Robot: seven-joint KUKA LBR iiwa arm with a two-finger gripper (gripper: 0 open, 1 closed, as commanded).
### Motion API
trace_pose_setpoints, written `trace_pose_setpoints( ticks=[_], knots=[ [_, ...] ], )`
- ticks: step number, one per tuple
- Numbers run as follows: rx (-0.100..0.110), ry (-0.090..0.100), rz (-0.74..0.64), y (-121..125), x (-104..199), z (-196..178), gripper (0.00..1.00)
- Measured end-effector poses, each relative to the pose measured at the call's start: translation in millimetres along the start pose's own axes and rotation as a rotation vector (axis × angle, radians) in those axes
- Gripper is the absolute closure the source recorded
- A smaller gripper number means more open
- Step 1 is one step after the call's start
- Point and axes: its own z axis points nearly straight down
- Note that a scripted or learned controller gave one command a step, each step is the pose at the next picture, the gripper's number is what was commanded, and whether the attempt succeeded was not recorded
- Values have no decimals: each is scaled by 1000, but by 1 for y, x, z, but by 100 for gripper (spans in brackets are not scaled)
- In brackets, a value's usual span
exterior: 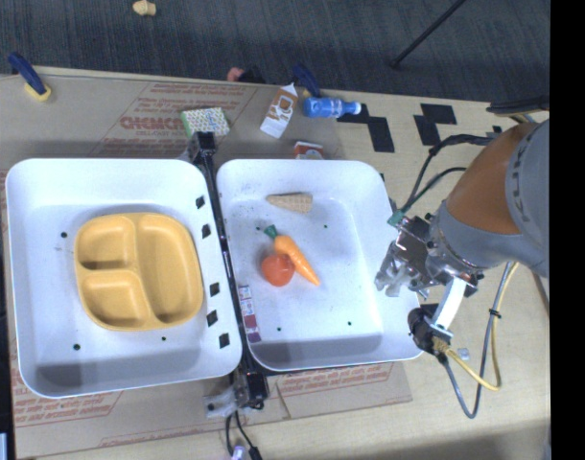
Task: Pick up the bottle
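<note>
Blue bottle [329, 108] lies on its side on the surface [417, 132], beyond the far edge of the right bin [369, 343]. Gripper [396, 274] sits at that bin's right rim; whether it is spread or pressed together cannot be told. Bin holds carrot [297, 257] and tomato [277, 270].

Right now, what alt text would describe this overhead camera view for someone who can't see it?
A grey-and-orange robot arm's claw hovers at the right bin's right rim; the blue bottle lies on the bench behind the bins. The right bin holds a carrot and a tomato, the left a yellow divided plate.
</note>
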Motion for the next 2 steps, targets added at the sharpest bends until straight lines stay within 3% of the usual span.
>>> trace_pose_setpoints(
  ticks=[1, 2],
  knots=[
    [2, 1, 615, -22, 31, 3, 100],
    [8, 1, 606, -22, 32, -6, 100]
  ],
)
